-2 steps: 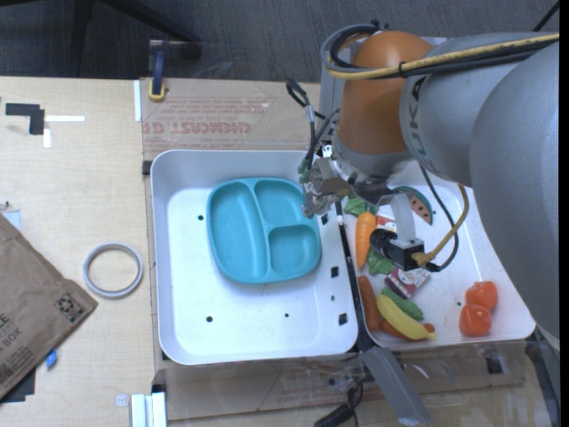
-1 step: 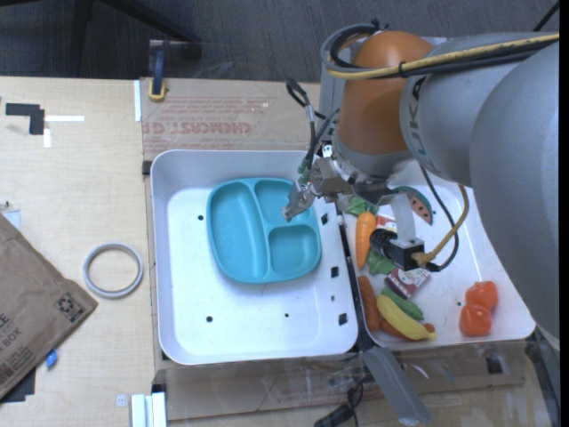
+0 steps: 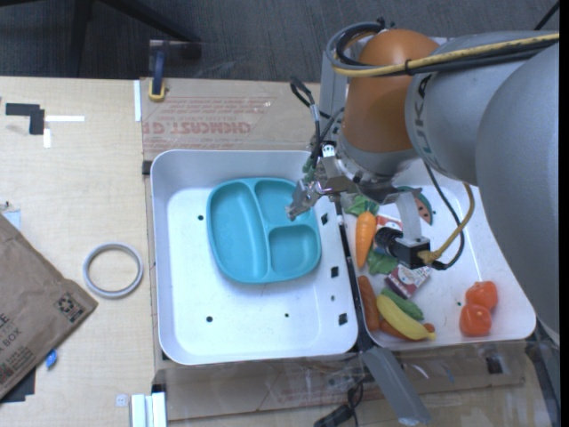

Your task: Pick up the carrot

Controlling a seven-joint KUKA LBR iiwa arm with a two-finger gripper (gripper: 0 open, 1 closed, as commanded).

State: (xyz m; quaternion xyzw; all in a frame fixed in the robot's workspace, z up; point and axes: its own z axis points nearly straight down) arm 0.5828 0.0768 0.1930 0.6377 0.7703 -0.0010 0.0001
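The carrot (image 3: pixel 364 236) is orange with a green top. It lies in the right bin (image 3: pixel 511 332) near that bin's left wall, pointing toward the front. My gripper (image 3: pixel 302 200) hangs from the grey arm over the right edge of the left bin (image 3: pixel 178 265), just above the upper right rim of a teal divided plate (image 3: pixel 258 229). It is to the left of the carrot and apart from it, with the wall between the bins lying between them. I see nothing in the gripper.
The right bin also holds a banana (image 3: pixel 404 320), a red chilli (image 3: pixel 367 295), green leaves (image 3: pixel 384 261), a small packet (image 3: pixel 407 279) and two red-orange fruits (image 3: pixel 476 308). A tape roll (image 3: pixel 113 268) and a cardboard box (image 3: pixel 31 305) lie on the bench at the left.
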